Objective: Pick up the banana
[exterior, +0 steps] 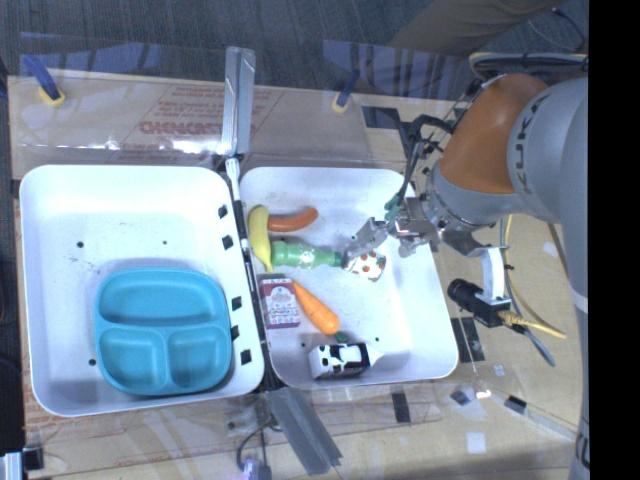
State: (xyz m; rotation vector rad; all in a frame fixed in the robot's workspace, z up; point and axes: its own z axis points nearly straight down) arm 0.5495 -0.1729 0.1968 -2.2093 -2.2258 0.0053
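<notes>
left bin [60, 198]: sits on the bench, holds a divided tray [163, 331] toward its near side
right bin [425, 318]: right beside the left one, walls touching
banana [259, 236]: in the right bin, against its left wall
sausage [292, 219]: just right of the banana's far end
bottle [305, 258]: lying across the middle, one end by the banana
carrot [319, 311]: nearer than the bottle
card box [280, 302]: left of the carrot, touching it
toy car [340, 359]: near edge of the right bin
tool [372, 240]: over the right bin, by the bottle's right end
</notes>
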